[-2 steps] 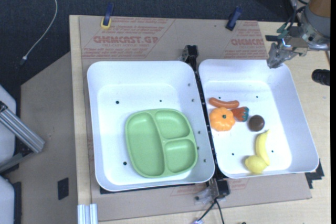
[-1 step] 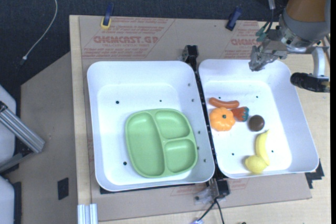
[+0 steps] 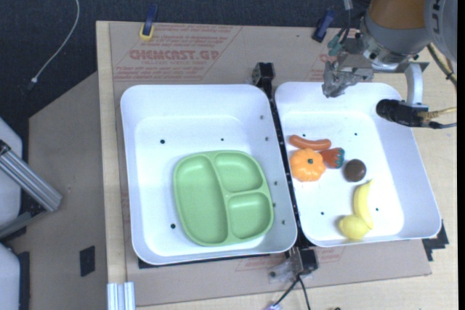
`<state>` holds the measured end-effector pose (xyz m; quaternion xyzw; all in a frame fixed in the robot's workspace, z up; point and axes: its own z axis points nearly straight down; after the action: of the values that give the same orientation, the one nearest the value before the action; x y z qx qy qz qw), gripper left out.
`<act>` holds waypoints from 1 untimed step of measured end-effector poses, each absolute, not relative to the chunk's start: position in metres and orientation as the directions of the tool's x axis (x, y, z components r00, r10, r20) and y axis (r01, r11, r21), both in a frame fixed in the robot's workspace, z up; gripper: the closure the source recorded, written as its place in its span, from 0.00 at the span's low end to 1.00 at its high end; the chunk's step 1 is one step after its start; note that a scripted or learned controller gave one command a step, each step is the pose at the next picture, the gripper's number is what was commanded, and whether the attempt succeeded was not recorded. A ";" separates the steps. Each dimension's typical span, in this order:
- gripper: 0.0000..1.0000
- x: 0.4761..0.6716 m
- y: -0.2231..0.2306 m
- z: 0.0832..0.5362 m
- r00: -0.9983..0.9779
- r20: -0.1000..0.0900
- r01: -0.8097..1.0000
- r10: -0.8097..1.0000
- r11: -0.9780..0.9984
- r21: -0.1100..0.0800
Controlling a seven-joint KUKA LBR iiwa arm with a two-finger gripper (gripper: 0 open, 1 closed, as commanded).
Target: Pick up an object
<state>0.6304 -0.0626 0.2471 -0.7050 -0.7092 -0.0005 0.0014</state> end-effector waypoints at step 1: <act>1.00 0.634 -0.007 0.253 -0.007 0.002 1.000 1.000 0.007 0.002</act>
<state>0.6336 -0.0068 0.2531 -0.7048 -0.7094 -0.0015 0.0000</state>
